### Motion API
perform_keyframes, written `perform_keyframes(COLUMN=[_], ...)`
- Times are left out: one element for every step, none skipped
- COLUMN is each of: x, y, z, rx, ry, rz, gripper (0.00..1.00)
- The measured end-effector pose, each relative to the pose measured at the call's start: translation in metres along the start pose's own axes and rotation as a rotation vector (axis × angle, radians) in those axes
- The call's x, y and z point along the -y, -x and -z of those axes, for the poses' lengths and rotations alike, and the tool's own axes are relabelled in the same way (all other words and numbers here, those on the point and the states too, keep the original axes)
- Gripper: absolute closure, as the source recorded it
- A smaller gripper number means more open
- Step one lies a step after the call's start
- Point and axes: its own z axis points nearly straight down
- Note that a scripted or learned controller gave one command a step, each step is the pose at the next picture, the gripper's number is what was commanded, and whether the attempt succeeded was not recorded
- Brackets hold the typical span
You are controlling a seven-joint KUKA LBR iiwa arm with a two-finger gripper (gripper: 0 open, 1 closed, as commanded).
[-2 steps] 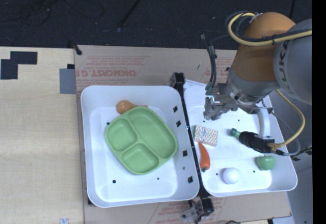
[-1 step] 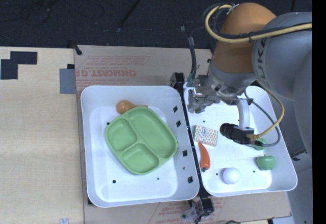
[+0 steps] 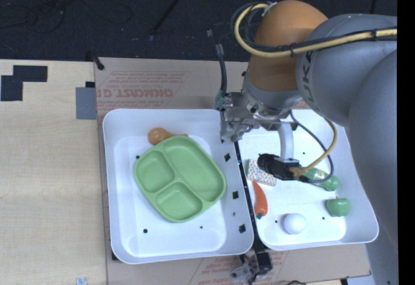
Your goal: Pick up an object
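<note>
Gripper (image 3: 229, 128) hovers just right of green divided plate (image 3: 179, 178), prob lining up pick; grip state can't tell.

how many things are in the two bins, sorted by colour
green: 3 - divided plate, small lump, smaller lump
orange: 2 - carrot, round piece behind the plate
white: 1 - ball
red-and-white patterned: 1 - flat piece
total: 7

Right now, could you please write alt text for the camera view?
The robot's two-finger gripper hangs at the wall between two white bins. The left bin holds a green three-compartment plate, the right bin an orange carrot and a white ball.
</note>
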Motion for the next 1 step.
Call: perform_keyframes(x=[0.0006], y=[0.0008], z=[0.0002], rx=[0.001], ry=[-0.001], rz=[0.0], gripper=[0.0])
